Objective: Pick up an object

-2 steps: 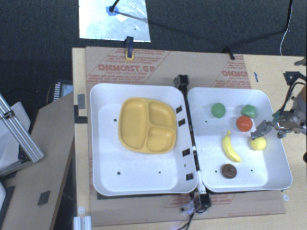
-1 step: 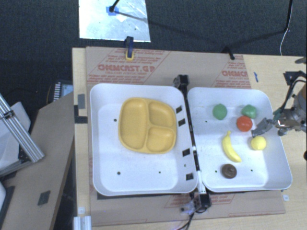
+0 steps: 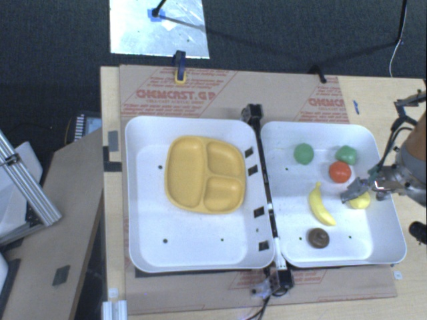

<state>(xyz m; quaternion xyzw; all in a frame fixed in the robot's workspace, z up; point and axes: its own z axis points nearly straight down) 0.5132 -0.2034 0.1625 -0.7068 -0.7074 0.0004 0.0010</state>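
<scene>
The tool (image 3: 357, 195) sits low over the right bin (image 3: 383, 245), near that bin's 3 o'clock edge, its dark fingertips pointing toward 9 o'clock and resting against a small yellow object (image 3: 361, 202) that lies on the bin floor. Whether the fingers are spread or pinched around that piece cannot be told at this angle; the yellow piece shows just under and beside the tips, not clearly between them. The arm (image 3: 407, 172) comes in from 3 o'clock, its grey wrist tilted down toward the bin with cables looping above it at the bin's right rim. Other things in the right bin: a red-orange ball (image 3: 339, 172) just at 10 o'clock from the tool, close but apart from it; a green piece (image 3: 346, 155) touching the ball's 12 o'clock side; a green ball (image 3: 304, 153) farther toward 9 o'clock; a banana (image 3: 321, 207) lying lengthwise near the bin's middle, at 9 o'clock from the tool; and a brown round item (image 3: 319, 238) toward 6 o'clock below the banana. The left bin (image 3: 143, 245) holds a yellow divided plate (image 3: 203, 174) near its centre. Both bins rest side by side on the table (image 3: 227, 89), on a cardboard-coloured sheet with red lettering.
</scene>
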